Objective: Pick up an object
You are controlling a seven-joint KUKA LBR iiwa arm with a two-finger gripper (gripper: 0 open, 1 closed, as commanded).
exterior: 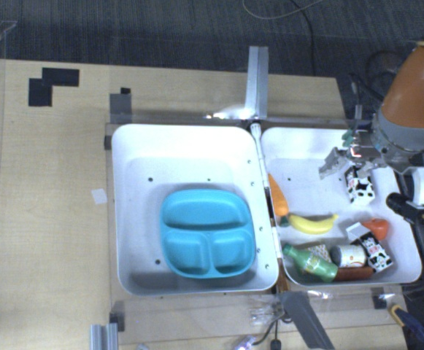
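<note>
We see the grey arm with its orange band (410, 86) reaching in from the right, its hand (352, 165) low over the upper part of the right bin (299, 148). The fingers (333, 164) look spread apart, and just below them, touching or nearly touching, sits a small black-and-white cow-patterned object (360, 187); we cannot tell whether it is truly between the fingers, so we do not call it held. Lower in the same bin lies a yellow banana (313, 224), with an orange carrot-like piece (277, 196) against the bin's left wall. Along the bottom edge we find a green bottle (310, 262) on its side, a small white can (348, 255) beside it, a second cow-patterned piece (376, 254) and a red-orange object (376, 229) near the right wall. The left bin (135, 195) holds a blue divided plate (207, 232), lying flat toward its lower middle. Both bins rest side by side on the pale wooden table (44, 217), with a metal post (258, 79) rising between them at the far edge.
</note>
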